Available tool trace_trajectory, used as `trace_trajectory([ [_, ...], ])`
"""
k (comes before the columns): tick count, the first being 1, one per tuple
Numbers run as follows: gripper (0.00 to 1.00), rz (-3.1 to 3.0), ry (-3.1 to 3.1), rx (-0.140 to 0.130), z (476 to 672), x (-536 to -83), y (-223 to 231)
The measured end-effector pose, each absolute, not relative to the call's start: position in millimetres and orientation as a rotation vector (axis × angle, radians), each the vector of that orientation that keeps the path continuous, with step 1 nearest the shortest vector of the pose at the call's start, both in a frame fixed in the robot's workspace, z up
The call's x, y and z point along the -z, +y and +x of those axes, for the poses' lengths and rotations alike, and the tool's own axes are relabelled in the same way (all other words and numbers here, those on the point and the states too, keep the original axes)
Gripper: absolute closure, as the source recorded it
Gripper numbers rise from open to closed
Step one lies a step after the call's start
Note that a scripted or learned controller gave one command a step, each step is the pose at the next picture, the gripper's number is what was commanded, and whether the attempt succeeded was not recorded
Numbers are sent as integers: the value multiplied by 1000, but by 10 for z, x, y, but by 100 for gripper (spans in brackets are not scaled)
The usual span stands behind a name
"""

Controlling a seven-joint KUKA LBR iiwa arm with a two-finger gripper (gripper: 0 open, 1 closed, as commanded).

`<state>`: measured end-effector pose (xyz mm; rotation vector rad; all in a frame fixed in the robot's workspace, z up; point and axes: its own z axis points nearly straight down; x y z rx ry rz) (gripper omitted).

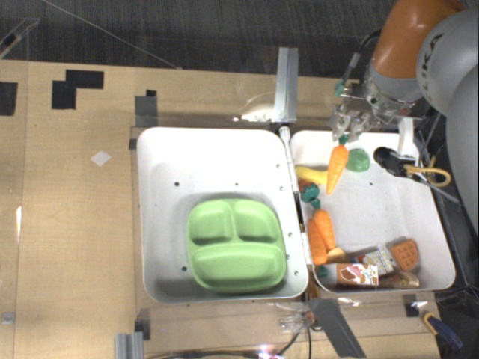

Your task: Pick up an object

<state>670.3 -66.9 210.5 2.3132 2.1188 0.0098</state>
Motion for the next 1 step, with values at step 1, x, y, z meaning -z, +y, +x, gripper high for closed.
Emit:
trace_trajectory([
  [1,100,2155,2277,-9,6368,-3361,-923],
])
